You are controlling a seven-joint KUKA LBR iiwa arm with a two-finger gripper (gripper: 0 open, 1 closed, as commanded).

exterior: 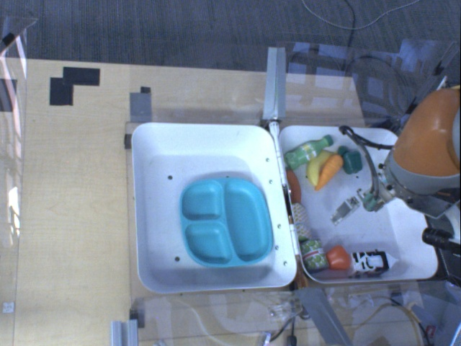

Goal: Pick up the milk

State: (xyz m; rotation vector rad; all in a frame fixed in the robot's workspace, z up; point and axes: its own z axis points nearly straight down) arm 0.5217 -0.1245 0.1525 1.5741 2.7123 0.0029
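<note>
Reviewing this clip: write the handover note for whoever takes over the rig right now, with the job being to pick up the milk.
Gripper: over the middle of the right bin, nothing between its fingers.
Milk: black-and-white carton lying on its side near the right bin's front edge, beside the tomato.
Other items: green bottle, banana and carrot at the bin's back; blue tray in the left bin.
Done: no grasp yet.
Left: move to the milk, grip, lift.
</note>
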